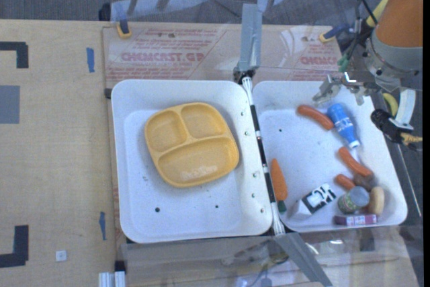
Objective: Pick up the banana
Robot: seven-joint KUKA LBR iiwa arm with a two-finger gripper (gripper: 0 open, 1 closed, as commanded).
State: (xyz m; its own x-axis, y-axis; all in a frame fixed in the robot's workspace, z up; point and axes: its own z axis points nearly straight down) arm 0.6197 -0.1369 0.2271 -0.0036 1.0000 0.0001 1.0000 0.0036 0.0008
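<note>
My gripper (345, 92) hangs over the far edge of the right bin (396, 165), under the grey wrist and orange band of the arm (400, 17). Its fingers (330, 88) stand apart with nothing held between them. Just below them lies a blue bottle (342, 123) with a white tip, and an orange-red sausage (316, 116) lies to its left. A pale tan rounded item (377, 198) sits at the bin's near right corner; I cannot tell what it is.
The right bin also holds a carrot (279, 179) by its left wall, two more small sausages (353, 161), a can (355, 199), a black-and-white box (318, 199) and a purple bar (356, 219). A yellow divided plate (191, 143) lies in the left bin (134, 212).
</note>
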